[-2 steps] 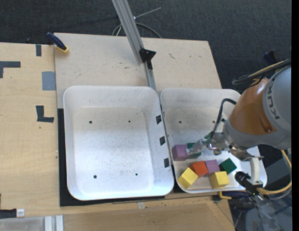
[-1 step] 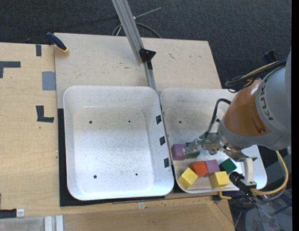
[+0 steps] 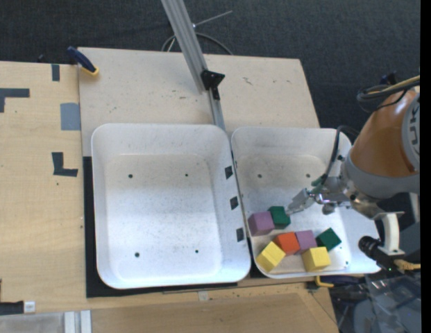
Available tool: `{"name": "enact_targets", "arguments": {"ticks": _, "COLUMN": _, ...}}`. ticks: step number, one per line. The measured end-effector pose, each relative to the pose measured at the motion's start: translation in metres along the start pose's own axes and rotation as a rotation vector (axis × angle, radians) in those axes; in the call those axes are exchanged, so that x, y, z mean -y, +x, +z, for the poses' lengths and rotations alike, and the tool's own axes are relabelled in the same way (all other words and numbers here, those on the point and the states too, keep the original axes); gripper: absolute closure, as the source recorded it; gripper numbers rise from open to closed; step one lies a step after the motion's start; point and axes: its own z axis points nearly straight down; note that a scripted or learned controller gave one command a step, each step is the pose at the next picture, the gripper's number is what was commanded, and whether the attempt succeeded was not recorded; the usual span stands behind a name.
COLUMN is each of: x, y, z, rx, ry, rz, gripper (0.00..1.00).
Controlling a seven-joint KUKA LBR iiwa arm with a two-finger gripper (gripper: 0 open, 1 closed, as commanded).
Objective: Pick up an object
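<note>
In the right bin (image 3: 284, 136), several small blocks lie along the near side. They are a purple block (image 3: 261, 222), a green block (image 3: 279, 216), an orange block (image 3: 288, 242), a second purple block (image 3: 306, 238), a dark green block (image 3: 329, 238) and two yellow blocks (image 3: 272, 254) (image 3: 316, 258). My gripper (image 3: 303, 200) reaches in from the right and sits low, just right of and above the green block. Nothing is visibly held in it.
The left bin (image 3: 159, 130) stands beside the right one, sharing a middle wall. A slanted metal pole (image 3: 189, 44) crosses the bench to a black clamp at the bins' far edge. A blue and yellow tool (image 3: 83, 60) lies at the far left.
</note>
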Motion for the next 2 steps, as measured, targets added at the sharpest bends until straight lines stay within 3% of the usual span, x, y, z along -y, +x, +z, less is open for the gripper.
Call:
{"name": "enact_targets", "arguments": {"ticks": 1, "x": -0.003, "y": 0.015, "z": 0.070, "rx": -0.003, "ry": -0.006, "rz": -0.002, "gripper": 0.00}}
{"name": "enact_targets", "arguments": {"ticks": 2, "x": -0.041, "y": -0.008, "z": -0.094, "rx": 0.000, "ry": -0.002, "rz": -0.002, "gripper": 0.00}}
